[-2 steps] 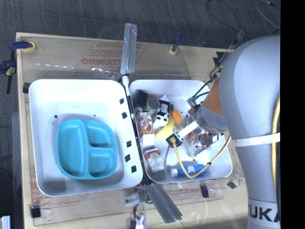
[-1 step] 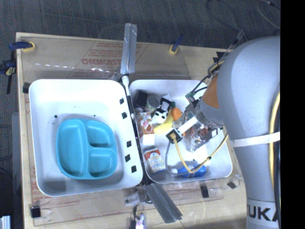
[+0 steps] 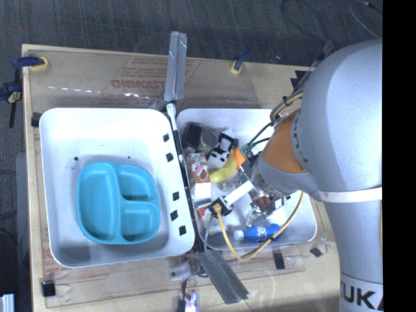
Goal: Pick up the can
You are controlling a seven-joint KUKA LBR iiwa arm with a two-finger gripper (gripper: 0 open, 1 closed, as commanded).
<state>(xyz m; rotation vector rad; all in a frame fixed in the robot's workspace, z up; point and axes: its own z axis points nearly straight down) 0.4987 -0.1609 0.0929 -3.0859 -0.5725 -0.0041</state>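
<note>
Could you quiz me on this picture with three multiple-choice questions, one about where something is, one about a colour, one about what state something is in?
1. Where is the divided tray?
A. In the left bin
B. In the right bin
C. On the bench outside the bins

2. What colour is the divided tray?
A. Red
B. Light blue
C. Black

3. How does the bottle with the blue label sit?
A. Standing upright
B. Lying on its side
C. Resting on the tray

Answers: 1 A, it rests on the floor of the left bin. 2 B, it is plainly light blue against the white. 3 B, it lies flat near the front of the right bin.
</note>
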